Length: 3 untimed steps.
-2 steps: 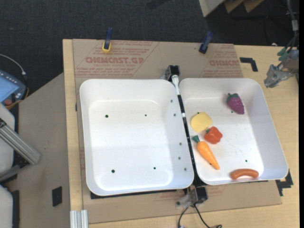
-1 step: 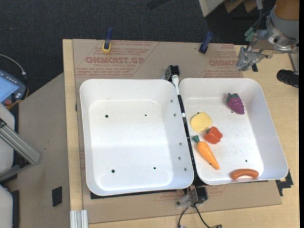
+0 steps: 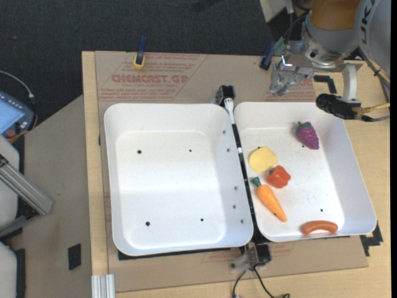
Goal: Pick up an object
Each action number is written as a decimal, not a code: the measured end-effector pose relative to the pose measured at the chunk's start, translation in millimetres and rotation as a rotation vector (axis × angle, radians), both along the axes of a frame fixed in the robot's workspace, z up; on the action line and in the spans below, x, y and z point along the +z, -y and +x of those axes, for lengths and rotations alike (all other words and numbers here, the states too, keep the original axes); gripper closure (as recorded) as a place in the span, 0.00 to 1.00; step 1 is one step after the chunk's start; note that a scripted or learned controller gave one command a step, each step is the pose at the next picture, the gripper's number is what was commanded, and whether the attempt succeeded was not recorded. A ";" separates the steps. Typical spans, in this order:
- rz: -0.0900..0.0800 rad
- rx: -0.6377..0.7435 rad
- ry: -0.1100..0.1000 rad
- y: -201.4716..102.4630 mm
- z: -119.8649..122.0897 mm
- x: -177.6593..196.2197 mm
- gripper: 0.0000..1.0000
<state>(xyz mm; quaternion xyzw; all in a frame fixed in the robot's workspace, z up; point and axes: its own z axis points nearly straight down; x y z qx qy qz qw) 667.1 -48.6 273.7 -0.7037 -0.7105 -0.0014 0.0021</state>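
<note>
Toys lie in the right bin (image 3: 356, 166): a purple grape bunch (image 3: 307, 135) near the far edge of the worktop, a yellow fruit (image 3: 262, 159), a red pepper (image 3: 279, 177), an orange carrot (image 3: 272, 202) and a curved sausage (image 3: 320, 228) near the front edge. The left bin (image 3: 118, 166) sits beside it. The claw (image 3: 284, 82) hangs over the far edge of the worktop, just behind the right bin, holding nothing; how wide it is cannot be told. The toys look small, light, hard and smooth, so they may slip. The carrot looks best gripped across its thick top end.
</note>
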 end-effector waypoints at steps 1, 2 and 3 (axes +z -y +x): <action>-0.006 -0.007 0.004 7.0 0.2 11.6 1.00; -0.004 -0.002 0.008 -79.9 -12.9 51.4 1.00; -0.002 -0.003 -0.007 -152.6 -2.2 -16.1 1.00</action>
